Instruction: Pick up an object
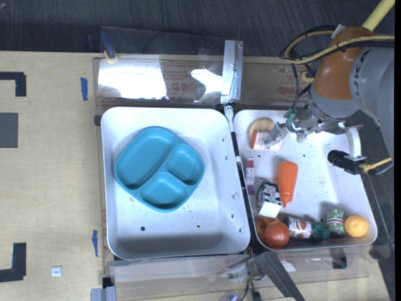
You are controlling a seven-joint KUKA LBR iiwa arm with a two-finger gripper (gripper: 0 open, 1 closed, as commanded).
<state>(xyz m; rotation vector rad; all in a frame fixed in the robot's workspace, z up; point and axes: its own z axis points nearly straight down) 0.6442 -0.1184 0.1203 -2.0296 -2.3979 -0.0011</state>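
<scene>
In the camera view the arm (351,74) reaches in from the right, its orange band above the far right corner of the right bin (326,168). The gripper (279,132) hangs over the far left part of that bin. Whether it is spread or pressed together cannot be told: the metal parts at its tip blur into each other, and nothing can be made out held in it.

Directly under and just left of the gripper lies a round tan item with a red-and-white packet (260,133); whether the gripper touches it cannot be told. Just below the gripper, toward the near side, lies an orange carrot-shaped toy (287,180), apart from it. Further below are a small dark box with a white label (269,196), a red tomato (276,234), a small red-labelled bottle (299,228), a green can (334,221) and a yellow-orange fruit (356,226), all along the near edge and well apart from the gripper.

Well to the gripper's left, the left bin (125,231) holds a blue divided plate (160,167).
</scene>
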